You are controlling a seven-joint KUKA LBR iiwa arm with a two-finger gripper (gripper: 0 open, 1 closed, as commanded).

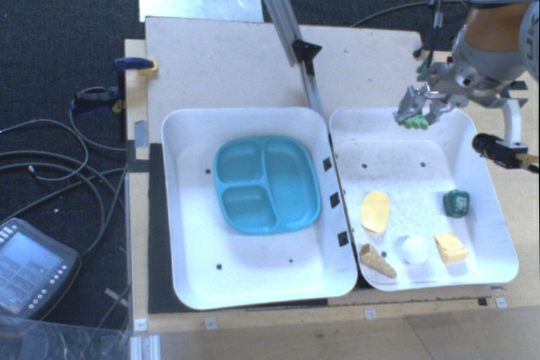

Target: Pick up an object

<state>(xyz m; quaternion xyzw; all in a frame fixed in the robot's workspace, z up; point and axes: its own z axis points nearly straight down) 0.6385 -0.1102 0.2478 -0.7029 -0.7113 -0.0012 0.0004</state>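
We see the gripper [419, 115] above the far edge of the right bin [489, 181], clenched around a small green object [416, 122]. In that bin's near half lie a yellow piece [375, 211], a cone [377, 260], a white ball [414, 249], a cheese block [450, 248] and a dark green cup [456, 203].

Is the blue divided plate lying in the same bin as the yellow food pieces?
No. The blue divided plate lies alone in the left bin, while the yellow pieces lie in the right bin.

Glossy teal plastic tray [268, 184], smooth white plastic bins [190, 265], matt wooden bench [219, 63]
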